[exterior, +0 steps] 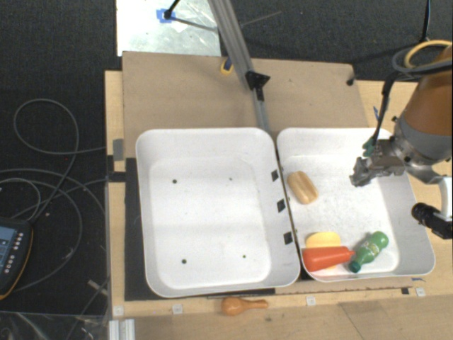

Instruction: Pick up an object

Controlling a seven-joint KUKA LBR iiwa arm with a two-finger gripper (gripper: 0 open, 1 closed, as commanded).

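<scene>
In the right bin (333, 151) lie a tan bread roll (302, 187) near the left wall, a yellow piece (323, 239), an orange-red carrot-shaped piece (327, 258) and a green bottle (369, 251) along the front edge. My gripper (359, 176) hangs over the right half of this bin, well right of the roll and above the bottle. Nothing shows between its fingertips. From this angle I cannot make out how wide the jaws stand.
The left bin (205, 211) sits beside the right one, with black clips along the shared wall. An orange pear-shaped toy (243, 304) lies on the bench in front of the bins. A grey pole (237, 44) slants in from the top.
</scene>
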